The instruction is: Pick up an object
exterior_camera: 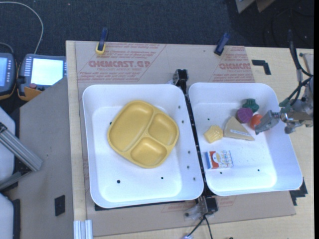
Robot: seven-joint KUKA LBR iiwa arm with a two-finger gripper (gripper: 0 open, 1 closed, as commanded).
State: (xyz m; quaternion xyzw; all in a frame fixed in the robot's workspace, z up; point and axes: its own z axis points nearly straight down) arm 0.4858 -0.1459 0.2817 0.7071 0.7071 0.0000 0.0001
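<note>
A: Since any object counts, which piece in the right bin (pixel 286 176) is best taken?

B: Five are noted. A purple grape-like toy (pixel 244 115), a green piece (pixel 250 104) and a small orange piece (pixel 256 119) are bunched near the far right corner, touching or nearly so. A pale cheese-like wedge (pixel 238 129) lies just below them, a yellow corn-like chunk (pixel 213 133) beside it, and a small printed carton (pixel 219 159) apart, toward the near side.

A: And the gripper (pixel 266 122)?

B: It is seen low at the bin's right side, just beside the orange piece. Whether the jaws are spread or closed cannot be told; nothing is seen held.

A: Handling?

B: All are judged light, hollow plastic play food: stiff, smooth, likely to skid on the white floor. The rounded purple toy may roll away; the wedge's flat sides would be gripped more surely. The left bin (pixel 94 148) carries only a yellow divided plate (pixel 143 133).
</note>
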